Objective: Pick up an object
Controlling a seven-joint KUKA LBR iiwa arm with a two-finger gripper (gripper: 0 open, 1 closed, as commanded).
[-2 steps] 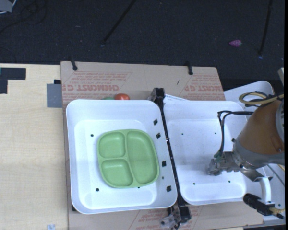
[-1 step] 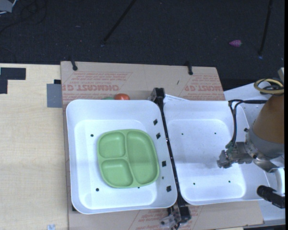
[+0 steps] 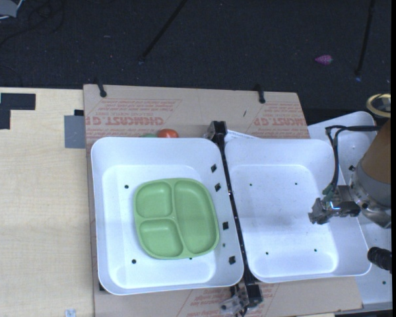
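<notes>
A light green divided plate (image 3: 176,218) with three compartments lies flat in the left white bin (image 3: 112,157). My gripper (image 3: 321,214) hangs over the right edge of the right white bin (image 3: 277,157), far from the plate. The arm's orange band and grey wrist sit just to its right. Its tips are small and dark against the bin floor.
A small red and green object (image 3: 164,135) lies on the cardboard behind the left bin. A black divider (image 3: 228,203) runs between the two bins. Pale wooden bench lies to the left, dark floor with cables at the back.
</notes>
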